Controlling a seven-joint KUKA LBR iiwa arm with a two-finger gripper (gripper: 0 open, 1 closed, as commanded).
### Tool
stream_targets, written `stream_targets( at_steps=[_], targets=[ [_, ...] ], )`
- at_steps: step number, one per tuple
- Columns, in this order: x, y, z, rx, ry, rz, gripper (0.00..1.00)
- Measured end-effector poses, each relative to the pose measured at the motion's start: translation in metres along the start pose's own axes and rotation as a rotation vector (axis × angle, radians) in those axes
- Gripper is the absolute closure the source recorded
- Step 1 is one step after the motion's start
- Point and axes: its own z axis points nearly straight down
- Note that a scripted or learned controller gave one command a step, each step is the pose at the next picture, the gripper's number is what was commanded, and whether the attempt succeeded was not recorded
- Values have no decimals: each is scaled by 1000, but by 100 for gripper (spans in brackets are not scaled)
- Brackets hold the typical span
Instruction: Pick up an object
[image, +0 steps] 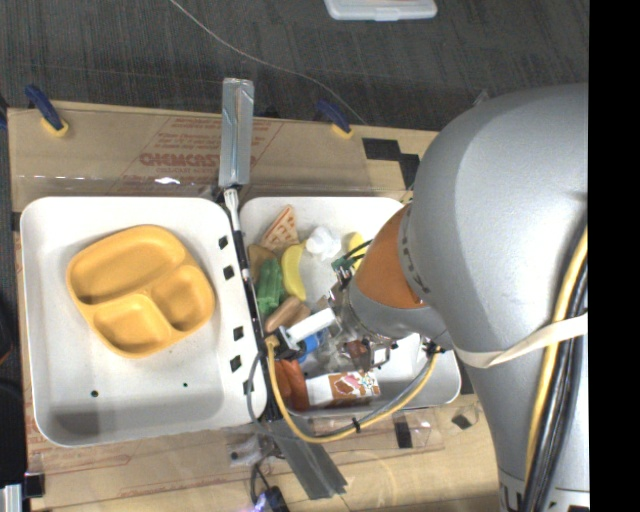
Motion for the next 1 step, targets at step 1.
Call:
stream_targets(
  at_steps=[1],
  targets=[
    [0, 0, -8, 2, -4, -4, 100]
  ],
)
